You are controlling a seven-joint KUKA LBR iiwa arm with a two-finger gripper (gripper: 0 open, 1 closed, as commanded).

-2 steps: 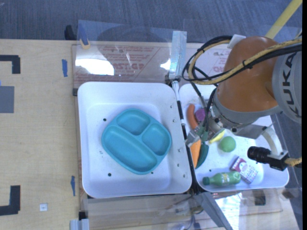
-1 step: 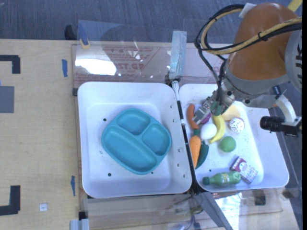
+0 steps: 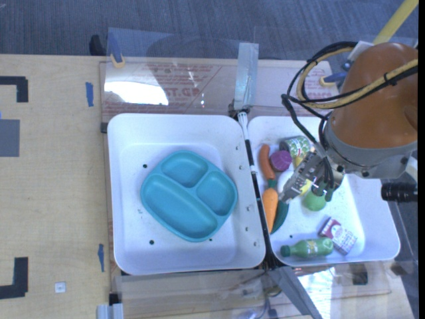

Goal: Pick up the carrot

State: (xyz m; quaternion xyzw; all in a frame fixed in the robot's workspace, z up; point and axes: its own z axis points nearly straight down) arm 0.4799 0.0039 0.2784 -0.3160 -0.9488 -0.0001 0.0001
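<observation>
Where gripper [image 3: 304,183] hovers, carrot [image 3: 270,206] just beside.

Blue divided plate [image 3: 190,195] mid left bin [image 3: 126,178]. Green bottle [image 3: 307,248], small carton [image 3: 338,236] near right bin [image 3: 382,244] front edge.

This is looking like a robotics lab rather than a home or kitchen. A pale wooden bench [image 3: 53,198] is carrying black and blue tape markers [image 3: 89,93], and two shallow white plastic bins [image 3: 126,178] are sitting side by side behind a clear plastic screen [image 3: 172,78]. A grey robot arm with an orange band [image 3: 378,105] and looping black cables [image 3: 312,78] is reaching over small toy foods [image 3: 299,178], with grey-blue carpet [image 3: 199,5] lying beyond.
</observation>
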